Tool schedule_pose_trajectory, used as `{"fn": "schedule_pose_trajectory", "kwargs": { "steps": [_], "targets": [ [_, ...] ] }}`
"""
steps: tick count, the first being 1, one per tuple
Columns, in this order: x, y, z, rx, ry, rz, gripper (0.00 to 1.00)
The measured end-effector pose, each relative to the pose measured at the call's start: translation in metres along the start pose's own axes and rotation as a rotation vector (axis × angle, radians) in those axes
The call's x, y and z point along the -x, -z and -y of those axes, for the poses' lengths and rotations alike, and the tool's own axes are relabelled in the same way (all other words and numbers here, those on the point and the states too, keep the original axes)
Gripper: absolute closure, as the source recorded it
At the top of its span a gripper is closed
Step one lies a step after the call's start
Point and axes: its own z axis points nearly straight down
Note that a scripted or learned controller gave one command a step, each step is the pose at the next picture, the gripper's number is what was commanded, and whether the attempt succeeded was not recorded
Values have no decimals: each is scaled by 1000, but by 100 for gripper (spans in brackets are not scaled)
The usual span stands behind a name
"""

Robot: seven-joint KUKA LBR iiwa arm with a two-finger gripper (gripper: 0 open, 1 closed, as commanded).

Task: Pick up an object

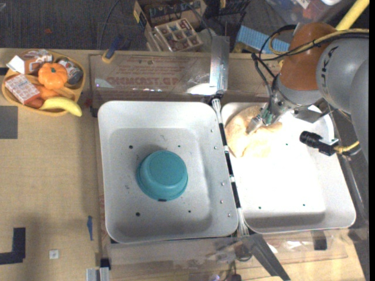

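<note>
A pale tan, bread-like soft object lies in the back left corner of the right bin. The gripper hangs right over that object, its tips at or touching its upper surface. A teal bowl sits upside down in the middle of the left bin. The grey arm with its orange band comes in from the upper right.
A black cylindrical part juts out beside the arm over the right bin. A basket of toy fruit stands at the far left of the bench. Clear plastic sheeting lies behind the bins.
</note>
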Motion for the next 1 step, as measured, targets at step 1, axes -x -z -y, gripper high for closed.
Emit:
{"fn": "schedule_pose_trajectory", "kwargs": {
  "steps": [1],
  "targets": [
    [1, -2, 3, 0, 161, -3, 100]
  ]
}}
